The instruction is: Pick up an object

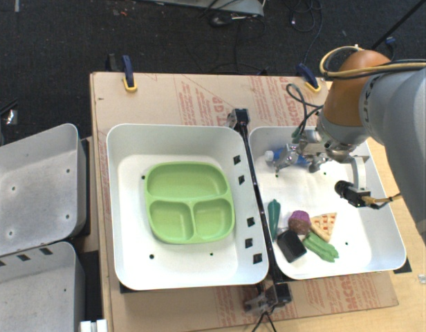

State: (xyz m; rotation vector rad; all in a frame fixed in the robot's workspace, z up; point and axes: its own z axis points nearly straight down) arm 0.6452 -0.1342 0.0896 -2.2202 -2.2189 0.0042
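Reaching into the right bin [379, 254] from the right, the tool [296, 156] hangs over its far end, well apart from the toys clustered near the front; its opening can't be made out

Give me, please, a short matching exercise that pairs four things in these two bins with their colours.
Things:
1. divided tray in the left bin
2. block by the right bin's near edge
3. wedge with a grid pattern
4. ball beside the wedge

Colours:
A. purple
B. light green
C. orange
D. black

Pairs: 1-B, 2-D, 3-C, 4-A
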